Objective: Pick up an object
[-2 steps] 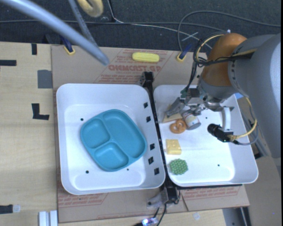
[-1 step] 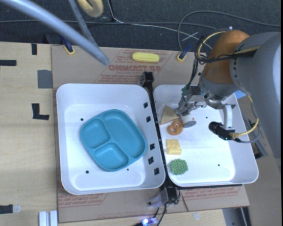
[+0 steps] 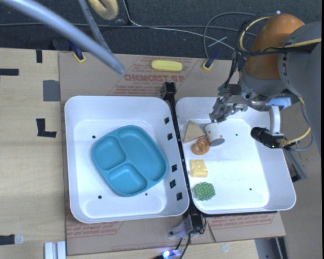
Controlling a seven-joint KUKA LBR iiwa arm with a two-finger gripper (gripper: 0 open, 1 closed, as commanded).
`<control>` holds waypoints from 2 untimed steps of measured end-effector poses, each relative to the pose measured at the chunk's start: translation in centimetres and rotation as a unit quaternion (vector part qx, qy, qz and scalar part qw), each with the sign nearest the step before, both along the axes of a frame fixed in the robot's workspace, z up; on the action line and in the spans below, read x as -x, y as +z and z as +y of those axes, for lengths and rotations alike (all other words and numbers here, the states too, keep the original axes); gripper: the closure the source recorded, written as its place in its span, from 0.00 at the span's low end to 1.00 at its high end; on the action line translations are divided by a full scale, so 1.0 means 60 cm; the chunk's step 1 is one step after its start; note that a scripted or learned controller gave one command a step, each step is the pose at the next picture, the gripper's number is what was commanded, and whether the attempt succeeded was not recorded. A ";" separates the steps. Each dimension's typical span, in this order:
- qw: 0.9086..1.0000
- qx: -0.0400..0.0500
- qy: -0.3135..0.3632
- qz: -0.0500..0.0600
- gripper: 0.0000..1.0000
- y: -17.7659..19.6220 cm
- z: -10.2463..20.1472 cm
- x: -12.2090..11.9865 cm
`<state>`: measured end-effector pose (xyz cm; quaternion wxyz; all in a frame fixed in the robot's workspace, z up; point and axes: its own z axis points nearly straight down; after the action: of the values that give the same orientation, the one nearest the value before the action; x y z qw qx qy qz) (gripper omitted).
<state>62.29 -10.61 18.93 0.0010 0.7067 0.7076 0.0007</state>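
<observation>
- We see the arm [image 3: 283, 47] coming in from the right, orange band above the wrist, w/ the gripper [image 3: 222, 110] low over the back-left part of the right bin [image 3: 259, 198].
- Gripper state: we can't tell; the tips are too small and cluttered to read.
- Right under/just beside the gripper tips: a small cylinder-like object [image 3: 214, 133], whitish w/ a dark end, lying on its side on the bin floor. Whether the gripper touches it, we can't tell.
- Just left of that: a tan wedge-shaped piece [image 3: 192, 130], near the bin's left wall.
- Touching or nearly touching the wedge's front edge: an orange-brown pretzel-shaped item [image 3: 200, 146].
- Fwd of the pretzel shape: a pale yellow block [image 3: 198, 168], approx. cheese-like, apart from the others.
- Fwd again: a green bumpy cluster [image 3: 204, 190], near the bin's front-left corner.
- Left bin [image 3: 78, 144]: a blue divided plate [image 3: 129, 159] w/ three compartments, lying flat approx. mid-bin.
- Behind both bins, on the cardboard sheet [image 3: 146, 77]: a yellow oblong object [image 3: 166, 65], well apart from the gripper.
- A black cable-mounted part [image 3: 267, 136] hangs off the wrist over the right bin's right side.
</observation>
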 end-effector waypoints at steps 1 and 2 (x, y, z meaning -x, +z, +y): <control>1.000 0.000 0.000 -0.001 1.00 0.074 -0.009 -0.007; 1.000 0.000 0.000 -0.001 1.00 0.163 -0.009 -0.009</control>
<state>62.82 -11.13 28.73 0.0021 0.7066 0.7076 0.0013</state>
